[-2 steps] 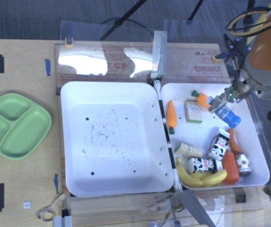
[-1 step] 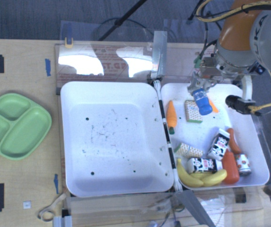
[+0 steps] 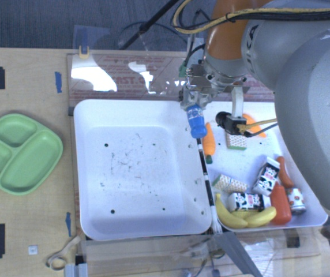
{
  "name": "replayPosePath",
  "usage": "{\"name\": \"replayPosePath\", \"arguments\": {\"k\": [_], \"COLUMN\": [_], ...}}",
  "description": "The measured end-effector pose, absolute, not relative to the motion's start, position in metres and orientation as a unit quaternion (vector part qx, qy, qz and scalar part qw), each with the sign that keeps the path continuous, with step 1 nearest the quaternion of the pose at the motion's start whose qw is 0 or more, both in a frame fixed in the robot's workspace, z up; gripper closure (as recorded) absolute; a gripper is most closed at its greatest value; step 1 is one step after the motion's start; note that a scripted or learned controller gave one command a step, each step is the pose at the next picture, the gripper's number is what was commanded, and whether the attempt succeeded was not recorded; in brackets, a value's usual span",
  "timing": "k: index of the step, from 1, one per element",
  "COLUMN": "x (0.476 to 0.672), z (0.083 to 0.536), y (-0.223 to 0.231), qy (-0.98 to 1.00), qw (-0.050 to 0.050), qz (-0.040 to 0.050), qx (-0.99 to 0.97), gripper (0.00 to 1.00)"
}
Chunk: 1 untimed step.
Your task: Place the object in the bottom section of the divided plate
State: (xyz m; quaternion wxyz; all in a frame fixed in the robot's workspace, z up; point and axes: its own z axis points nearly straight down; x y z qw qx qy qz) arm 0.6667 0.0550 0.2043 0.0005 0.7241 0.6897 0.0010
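While poised over the divider between bins:
Gripper (image 3: 195, 105): clenched on a blue bottle (image 3: 197, 123), which hangs just below (tilted).
Carrot (image 3: 209, 141): just below the bottle, right bin (image 3: 309, 219).
Plate (image 3: 19, 153): green, far left of gripper, beyond left bin (image 3: 90, 154).

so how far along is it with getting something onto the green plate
Done: nothing; the green divided plate sits off to the left. In hand: the gripper hangs at the bins' divider with a blue object at its tip; grip unclear. Left: carrying and placing.
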Motion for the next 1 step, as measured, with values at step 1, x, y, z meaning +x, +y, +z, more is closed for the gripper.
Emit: {"name": "replayPosePath", "arguments": {"k": [1], "x": [0.6612], "z": [0.1850], "y": [0.0291], "qy": [0.756], "qw": [-0.001], "qz": [-0.0006], "qx": [0.654], "gripper": [1.00]}}
